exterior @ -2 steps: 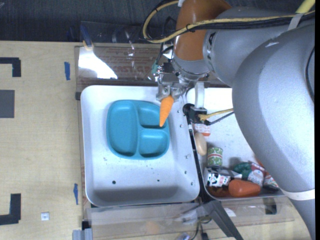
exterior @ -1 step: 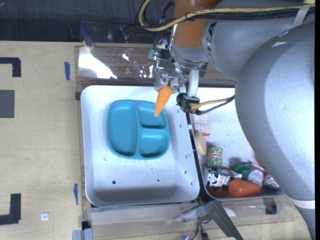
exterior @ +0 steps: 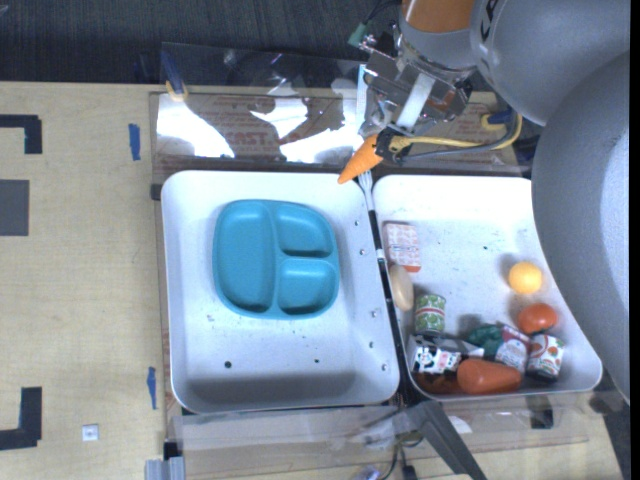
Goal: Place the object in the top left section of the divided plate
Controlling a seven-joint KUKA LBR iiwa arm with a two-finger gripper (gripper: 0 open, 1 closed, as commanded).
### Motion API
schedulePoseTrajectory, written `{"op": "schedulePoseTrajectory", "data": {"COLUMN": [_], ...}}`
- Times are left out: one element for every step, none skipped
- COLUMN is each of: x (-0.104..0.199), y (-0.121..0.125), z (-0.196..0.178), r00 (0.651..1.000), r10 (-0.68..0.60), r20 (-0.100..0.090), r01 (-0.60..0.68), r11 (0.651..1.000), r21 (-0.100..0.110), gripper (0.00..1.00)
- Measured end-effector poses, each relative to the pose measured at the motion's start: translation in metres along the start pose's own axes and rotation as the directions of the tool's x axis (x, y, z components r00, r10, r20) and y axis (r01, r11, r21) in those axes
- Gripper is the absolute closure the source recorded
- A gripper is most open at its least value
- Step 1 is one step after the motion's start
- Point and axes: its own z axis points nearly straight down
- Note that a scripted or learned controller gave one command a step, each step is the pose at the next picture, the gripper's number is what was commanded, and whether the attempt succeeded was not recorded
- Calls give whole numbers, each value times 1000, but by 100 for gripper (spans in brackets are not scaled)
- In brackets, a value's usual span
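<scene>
Bright, even overhead light is being cast across the bench. Strong glare is being thrown off the clear sheet (exterior: 260,123) behind the bins. The arm (exterior: 580,118) is being rendered softly blurred.

Gripper (exterior: 375,148) above far edge of the bins, near the divider; orange carrot (exterior: 358,161) pinched between its fingers, tip slanting down-left over the rim. Left bin (exterior: 190,298): blue divided plate (exterior: 276,258), sections bare. Right bin (exterior: 480,203): white packet (exterior: 402,245), green can (exterior: 430,313), yellow ball (exterior: 525,277), tomato (exterior: 537,318), red pepper (exterior: 487,375), black-and-white cow-patterned carton (exterior: 434,358), small cans clustered along the near wall.
</scene>
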Motion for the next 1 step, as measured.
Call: {"op": "schedulePoseTrajectory", "data": {"x": [1], "y": [-7], "z": [137], "r00": [994], "r10": [-110], "r20": [11], "r01": [110], "r11": [994], "r21": [19], "gripper": [100]}}
